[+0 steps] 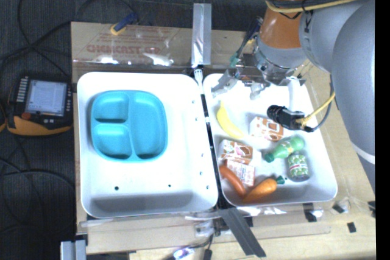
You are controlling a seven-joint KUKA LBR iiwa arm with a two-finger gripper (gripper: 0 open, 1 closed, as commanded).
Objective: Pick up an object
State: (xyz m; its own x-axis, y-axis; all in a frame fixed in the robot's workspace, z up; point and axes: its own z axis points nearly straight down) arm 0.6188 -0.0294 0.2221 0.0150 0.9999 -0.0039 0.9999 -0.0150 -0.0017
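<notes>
hovering over the right shallow white bin, the grey two-finger gripper has fingers spread wide, holding nothing, above a curved yellow banana.

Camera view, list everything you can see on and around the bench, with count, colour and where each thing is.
Bins: two, white, side by side on the bench.
Divided plate: one, turquoise, in the left bin.
Banana: one, yellow, right bin near its left wall.
Carrot: one, orange, right bin at the front.
Sausage: one, reddish, beside the carrot.
Food packets: two, white with brown print, middle of the right bin.
Bottle: one, green, right bin.
Round green item: one, next to the bottle; too small to identify.
Handheld pendant: one, dark with a lit screen, on the floor left of the bench.
Arm: one, grey with an orange band, reaching in from the right.
Tool: one, above the right bin's rear.
</notes>
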